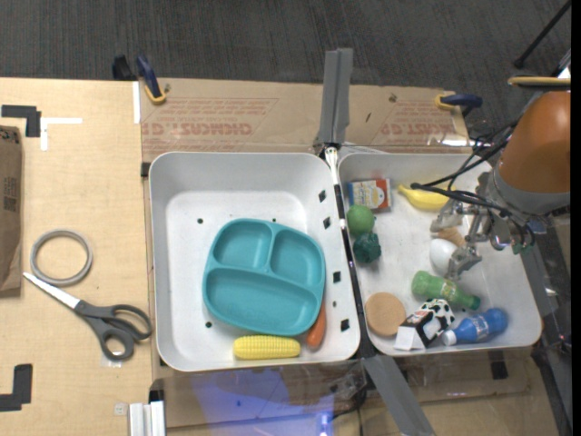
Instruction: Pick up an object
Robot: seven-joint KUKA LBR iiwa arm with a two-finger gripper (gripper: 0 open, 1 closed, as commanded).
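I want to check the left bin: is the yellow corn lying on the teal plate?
No, the corn lies on the bin floor just beside the teal plate's near edge.

Right bin [517, 334] is crowded: green bottle [443, 288], blue bottle [478, 326], cow toy [434, 316], tan disc [385, 313] block its front; banana [423, 197] and carton [370, 193] the back. Open floor mid-bin. Left bin [182, 189]: teal plate [263, 278] fills centre, back strip free.

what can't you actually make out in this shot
- Gripper, camera view: wrist hardware and cables cover it, so open or shut is unclear.
- White object: partly behind the gripper, identity unclear.
- Carrot: mostly tucked under the teal tray.
- Small carton: label too small to read.
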